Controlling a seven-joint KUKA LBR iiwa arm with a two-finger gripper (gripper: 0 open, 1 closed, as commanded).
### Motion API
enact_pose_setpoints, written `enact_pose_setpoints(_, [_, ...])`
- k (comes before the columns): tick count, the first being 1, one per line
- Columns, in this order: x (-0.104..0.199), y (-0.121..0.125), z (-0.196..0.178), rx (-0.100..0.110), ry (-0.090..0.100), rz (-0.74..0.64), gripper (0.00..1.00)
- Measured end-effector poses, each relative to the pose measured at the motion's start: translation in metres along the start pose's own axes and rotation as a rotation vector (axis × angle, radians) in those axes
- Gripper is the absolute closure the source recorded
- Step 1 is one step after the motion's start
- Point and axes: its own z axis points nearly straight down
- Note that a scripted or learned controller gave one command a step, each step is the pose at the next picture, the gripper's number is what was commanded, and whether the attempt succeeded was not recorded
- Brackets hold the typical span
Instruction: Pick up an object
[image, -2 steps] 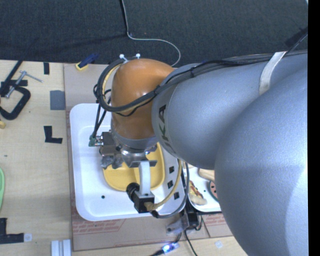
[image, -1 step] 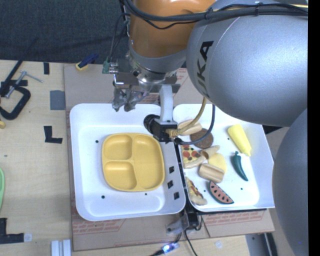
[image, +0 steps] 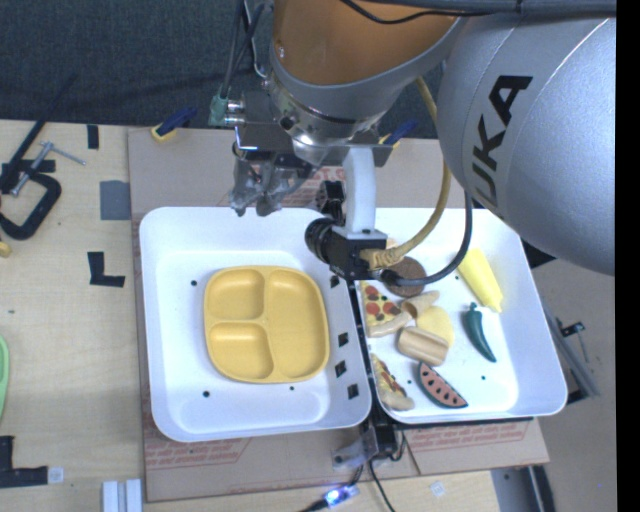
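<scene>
My gripper (image: 257, 198) hangs over the back rim of the left bin (image: 160, 330), near its middle, with nothing seen in it. A yellow divided plate (image: 266, 325) lies in the centre of that bin, well in front of the gripper. The right bin (image: 541, 352) holds several toy foods: a pizza slice (image: 379, 306), a brown round piece (image: 406, 270), a yellow corn-like piece (image: 482, 279), a green chili (image: 480, 334), a watermelon slice (image: 441, 388), a tan cylinder (image: 422, 346) and a pale yellow wedge (image: 437, 324).
The big grey arm (image: 530, 110) covers the upper right and the back of the right bin. A black fitting with a yellow cable (image: 345, 250) sits over the divide between the bins. A black clamp (image: 26, 196) lies on the bench at the left.
</scene>
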Motion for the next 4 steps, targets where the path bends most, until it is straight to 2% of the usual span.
enact_pose_setpoints(1, [-0.002, -0.031, 0.112, 0.02, -0.011, 0.005, 1.0])
enact_pose_setpoints(2, [-0.001, -0.029, 0.096, 0.011, -0.008, 0.002, 1.0])
enact_pose_setpoints(3, [-0.001, -0.028, 0.059, 0.006, -0.004, 0.003, 1.0])
enact_pose_setpoints(4, [-0.064, -0.03, 0.167, 0.02, -0.012, 0.012, 1.0])
